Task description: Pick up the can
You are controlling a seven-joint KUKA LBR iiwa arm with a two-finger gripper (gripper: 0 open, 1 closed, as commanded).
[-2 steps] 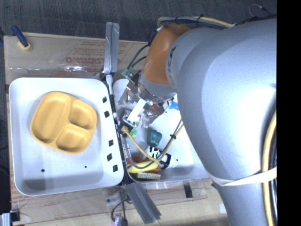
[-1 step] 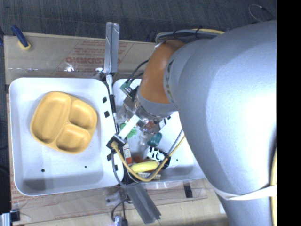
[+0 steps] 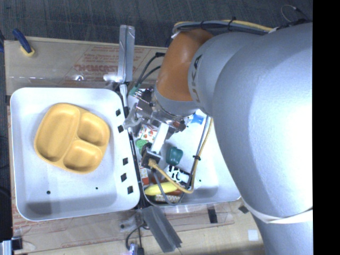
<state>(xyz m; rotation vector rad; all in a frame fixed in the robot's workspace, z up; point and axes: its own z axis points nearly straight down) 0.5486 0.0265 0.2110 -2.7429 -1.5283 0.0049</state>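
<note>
My gripper (image 3: 144, 134) reaches down into the left part of the right bin (image 3: 226, 187), close to the divider between the bins. Right under it lies a small object with a green and red label (image 3: 142, 144), which may be the can; most of it is hidden by the gripper. I cannot tell whether anything sits between the fingers. The grey arm with its orange band (image 3: 178, 68) covers most of the right bin.
The left bin (image 3: 32, 195) holds a yellow three-part tray (image 3: 71, 137). In the right bin lie a teal object (image 3: 174, 154), a black-and-white item (image 3: 178, 173), a yellow banana-like piece (image 3: 159, 188) and something blue (image 3: 196, 119). A cable loops beside them.
</note>
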